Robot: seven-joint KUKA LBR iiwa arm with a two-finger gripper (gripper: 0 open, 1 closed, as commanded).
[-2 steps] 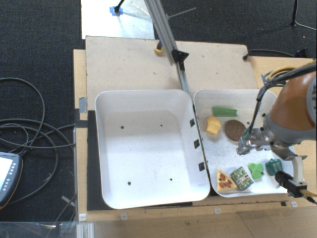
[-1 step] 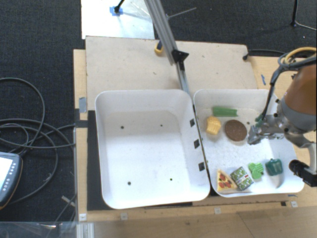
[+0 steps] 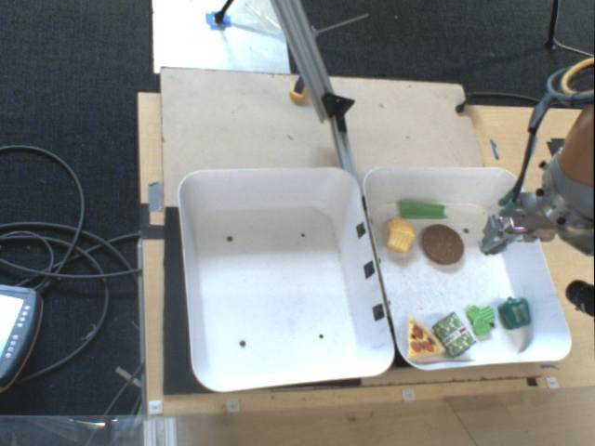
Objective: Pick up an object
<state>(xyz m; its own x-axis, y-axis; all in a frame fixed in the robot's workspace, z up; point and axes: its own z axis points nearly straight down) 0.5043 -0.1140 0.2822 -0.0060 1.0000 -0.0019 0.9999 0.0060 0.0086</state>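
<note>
Bench (image 3: 242,119): pale board top carrying two shallow white bins side by side. Landmark for all positions below is the right bin (image 3: 548,291).

Left bin (image 3: 200,277): touches the right bin along their shared wall.

Arm (image 3: 575,170): grey, orange band above the wrist, enters over the right bin's right rim.

Pincer (image 3: 495,238): sits above the right bin's upper right part, just inside the right wall. Whether its tips are apart or together, cannot tell at this resolution. Nothing visible between them.

Contents of right bin, by size:
- brown disc (image 3: 442,244), centre of the bin, left of the pincer and apart from it.
- pizza slice (image 3: 423,340), lower left corner.
- green stick (image 3: 422,210), upper middle, above the disc.
- patterned green box (image 3: 454,333), just right of the pizza slice.
- yellow corn piece (image 3: 401,236), left side, just beside the disc.
- dark green piece (image 3: 514,313), lower right.
- light green piece (image 3: 481,319), between box and dark green piece.
</note>
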